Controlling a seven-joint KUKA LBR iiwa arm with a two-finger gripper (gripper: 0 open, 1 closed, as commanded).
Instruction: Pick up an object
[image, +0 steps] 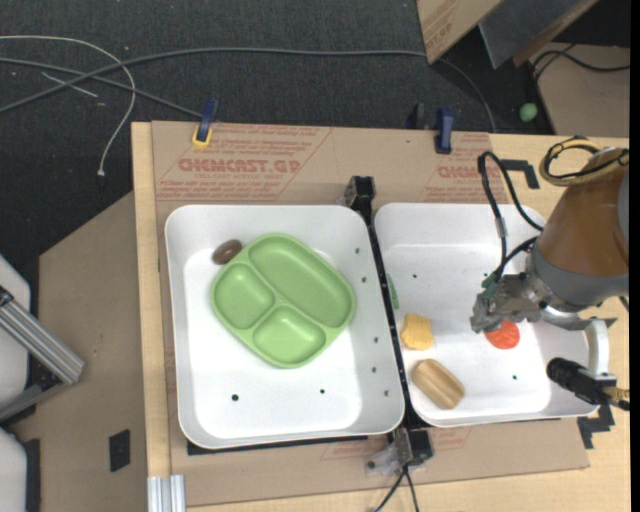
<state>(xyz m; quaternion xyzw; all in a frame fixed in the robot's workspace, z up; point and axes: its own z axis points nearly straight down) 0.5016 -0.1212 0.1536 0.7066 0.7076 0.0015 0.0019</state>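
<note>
- Reaching in from the right, the one grey arm with its orange band hangs over the right bin (440, 225), its gripper (497, 312) low above the bin floor.
- Whether the gripper is open or closed cannot be told; its dark tip hides that.
- Two shallow white bins sit side by side on the bench; the left bin (195, 330) is the one farther from the arm.
- The right bin holds three small things: a red round object (506, 336) just beside and partly under the gripper tip, a yellow lumpy object (417, 332) near the bin's left wall, and a tan bread-roll-like object (438, 383) at the near edge.
- Whether the red object touches the gripper is unclear.
- The left bin holds two things: one green divided plate (284, 298) with three compartments, lying flat in the middle, and one small brown oval object (228, 251) at the plate's far-left rim.
</note>
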